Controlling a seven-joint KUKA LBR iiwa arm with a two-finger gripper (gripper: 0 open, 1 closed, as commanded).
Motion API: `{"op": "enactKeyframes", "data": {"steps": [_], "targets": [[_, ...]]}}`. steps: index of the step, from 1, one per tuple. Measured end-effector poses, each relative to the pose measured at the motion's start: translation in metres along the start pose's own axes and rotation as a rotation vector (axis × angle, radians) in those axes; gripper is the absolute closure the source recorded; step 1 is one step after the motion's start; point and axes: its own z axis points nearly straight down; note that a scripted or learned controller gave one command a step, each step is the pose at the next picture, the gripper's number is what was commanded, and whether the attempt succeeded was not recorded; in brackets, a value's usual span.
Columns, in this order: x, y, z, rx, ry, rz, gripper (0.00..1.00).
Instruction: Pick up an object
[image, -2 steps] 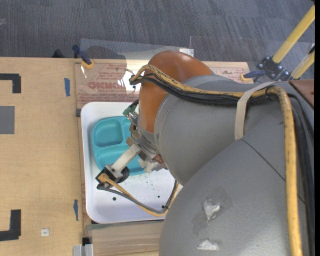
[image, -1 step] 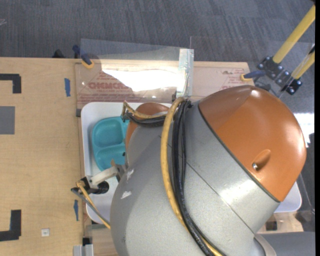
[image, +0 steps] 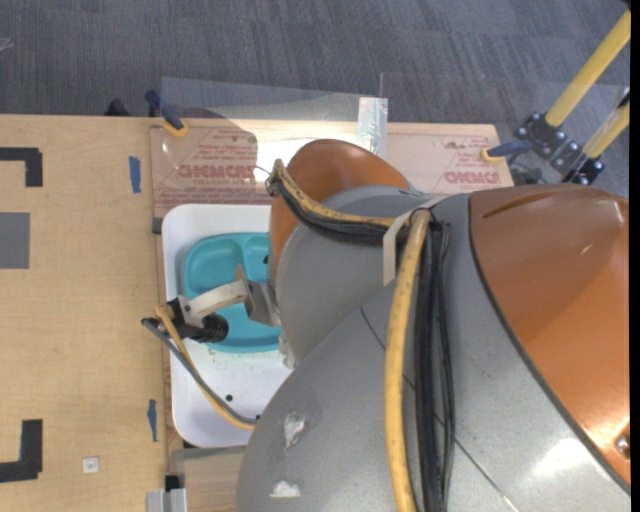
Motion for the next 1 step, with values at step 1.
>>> {"op": "enactKeyframes", "data": {"steps": [1], "targets": [[-0.0002,-0.0002,-0.1196,0.000,-0.005,-0.505,1.00]]}}
